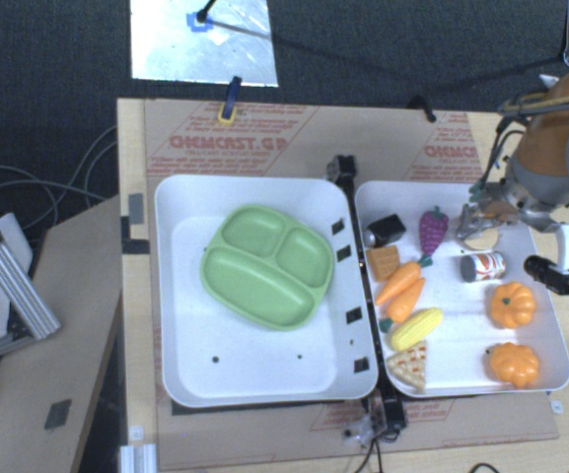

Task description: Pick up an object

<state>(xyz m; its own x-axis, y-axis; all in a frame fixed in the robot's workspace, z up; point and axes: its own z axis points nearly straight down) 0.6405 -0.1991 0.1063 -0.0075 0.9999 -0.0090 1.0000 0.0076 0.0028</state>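
my jaws (476,220) hover over the right bin (560,363), just above the can (482,265); grip state unclear.

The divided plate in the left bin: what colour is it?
Light green; the divided plate shows plainly in the camera view.

Small can (482,265) on its side (right bin (550,333)).

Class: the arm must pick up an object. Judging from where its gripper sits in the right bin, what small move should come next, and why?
Probably a short drop onto the small can. The gripper hovers just above it in the right bin, with nothing seen between its fingers, and the can lies apart from the purple grapes and pumpkins.
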